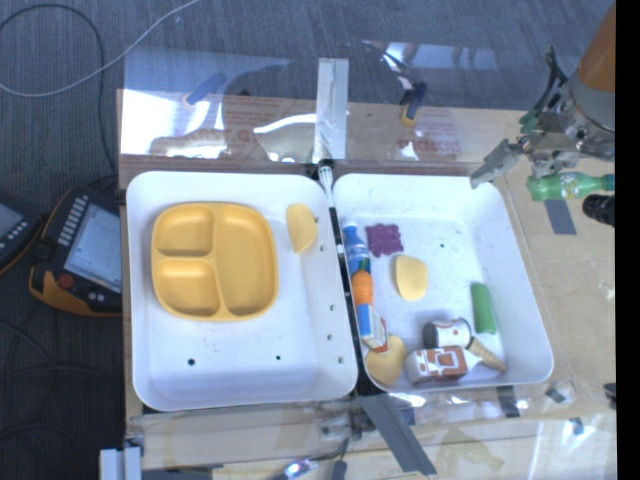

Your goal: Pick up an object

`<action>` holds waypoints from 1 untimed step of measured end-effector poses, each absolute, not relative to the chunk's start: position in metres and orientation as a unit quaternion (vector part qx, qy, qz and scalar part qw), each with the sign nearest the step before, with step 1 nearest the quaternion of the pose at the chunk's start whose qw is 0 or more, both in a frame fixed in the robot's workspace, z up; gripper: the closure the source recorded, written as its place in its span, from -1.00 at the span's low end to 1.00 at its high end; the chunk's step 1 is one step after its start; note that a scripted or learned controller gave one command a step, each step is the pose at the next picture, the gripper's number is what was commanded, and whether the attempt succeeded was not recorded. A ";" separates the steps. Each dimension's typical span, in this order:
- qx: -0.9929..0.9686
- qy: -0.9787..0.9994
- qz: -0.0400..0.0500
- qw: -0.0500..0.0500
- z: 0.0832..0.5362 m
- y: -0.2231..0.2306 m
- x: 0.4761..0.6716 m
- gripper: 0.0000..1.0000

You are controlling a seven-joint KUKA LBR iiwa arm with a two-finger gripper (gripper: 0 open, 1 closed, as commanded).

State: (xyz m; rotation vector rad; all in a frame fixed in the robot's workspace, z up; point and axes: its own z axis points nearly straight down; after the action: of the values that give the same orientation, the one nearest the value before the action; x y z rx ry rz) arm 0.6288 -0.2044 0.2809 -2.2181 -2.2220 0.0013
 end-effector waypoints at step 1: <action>-0.641 -0.768 0.001 0.001 0.222 -0.138 0.617 -1.00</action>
State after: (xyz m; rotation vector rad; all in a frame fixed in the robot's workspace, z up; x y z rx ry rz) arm 0.6170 -0.1377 0.2220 -2.0123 -2.4111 0.0034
